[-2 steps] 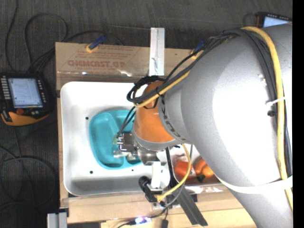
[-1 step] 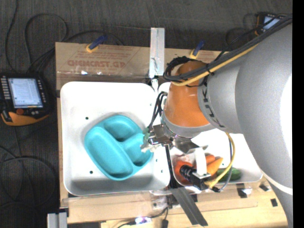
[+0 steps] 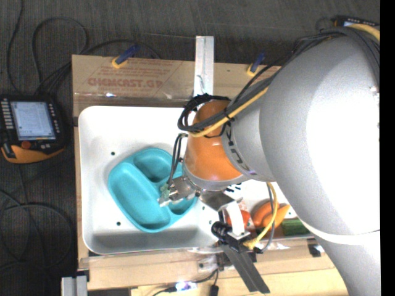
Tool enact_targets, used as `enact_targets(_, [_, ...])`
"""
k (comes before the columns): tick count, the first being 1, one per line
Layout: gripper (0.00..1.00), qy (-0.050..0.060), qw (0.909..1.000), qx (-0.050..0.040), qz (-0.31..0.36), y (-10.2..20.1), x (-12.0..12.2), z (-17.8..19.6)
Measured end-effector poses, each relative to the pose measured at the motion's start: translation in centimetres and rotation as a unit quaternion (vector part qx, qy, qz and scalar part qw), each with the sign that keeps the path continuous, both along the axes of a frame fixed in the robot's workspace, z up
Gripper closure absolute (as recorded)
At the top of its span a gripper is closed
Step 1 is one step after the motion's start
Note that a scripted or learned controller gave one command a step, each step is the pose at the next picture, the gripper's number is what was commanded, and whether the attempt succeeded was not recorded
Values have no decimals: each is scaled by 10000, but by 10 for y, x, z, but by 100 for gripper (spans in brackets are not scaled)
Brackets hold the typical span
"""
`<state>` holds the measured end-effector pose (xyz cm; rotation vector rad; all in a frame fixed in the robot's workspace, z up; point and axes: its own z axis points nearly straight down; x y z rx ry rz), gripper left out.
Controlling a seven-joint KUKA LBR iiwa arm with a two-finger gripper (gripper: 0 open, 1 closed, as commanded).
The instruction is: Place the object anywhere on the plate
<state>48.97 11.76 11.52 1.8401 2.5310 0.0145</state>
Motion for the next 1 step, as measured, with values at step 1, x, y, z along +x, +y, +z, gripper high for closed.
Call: enact_targets(1, [100, -41, 9999, -38, -84, 43, 4, -6])
